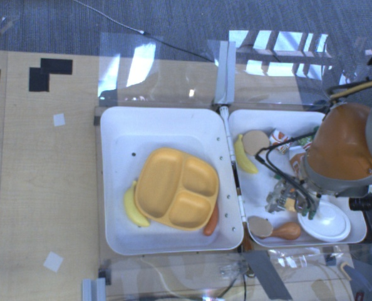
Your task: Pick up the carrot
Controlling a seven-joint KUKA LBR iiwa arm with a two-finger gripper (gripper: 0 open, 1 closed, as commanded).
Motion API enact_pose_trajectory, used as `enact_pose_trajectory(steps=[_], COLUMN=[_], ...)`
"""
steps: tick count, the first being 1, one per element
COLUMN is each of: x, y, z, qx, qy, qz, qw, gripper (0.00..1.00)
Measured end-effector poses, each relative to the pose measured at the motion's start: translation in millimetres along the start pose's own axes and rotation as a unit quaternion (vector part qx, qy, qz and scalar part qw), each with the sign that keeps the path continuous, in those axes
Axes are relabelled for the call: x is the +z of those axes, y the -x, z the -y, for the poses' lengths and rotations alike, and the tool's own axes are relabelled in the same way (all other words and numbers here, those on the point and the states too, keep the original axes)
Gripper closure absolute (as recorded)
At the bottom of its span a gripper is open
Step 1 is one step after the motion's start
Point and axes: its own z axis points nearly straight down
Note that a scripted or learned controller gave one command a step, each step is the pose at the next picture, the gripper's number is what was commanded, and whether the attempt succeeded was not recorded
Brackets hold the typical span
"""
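The carrot (211, 221) lies in the left bin (173, 118), well left of the tool (290, 202); tool state cannot be determined.

The carrot (211, 220) is mostly tucked under the yellow plate (176, 187), just its lower end poking out. Same deal with the banana (133, 208) on the plate's left side. The arm (344, 144) runs off the right edge and covers a bunch of the right bin (255, 119). The tool (290, 200) is a cluttered blur, can't tell how it's set.
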Motion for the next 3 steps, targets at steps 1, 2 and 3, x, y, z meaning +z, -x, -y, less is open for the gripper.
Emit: enact_pose_trajectory(steps=[1,2,3], x=[-44,-43,14], y=[29,29,87], z=[67,65,51], qx=[-0.016,-0.018,-0.050], qy=[-0.001,-0.001,0.001], qz=[0.003,0.001,0.007], qw=[0.9999,0.9998,0.9987], gripper=[1.00,0.00,0.00])
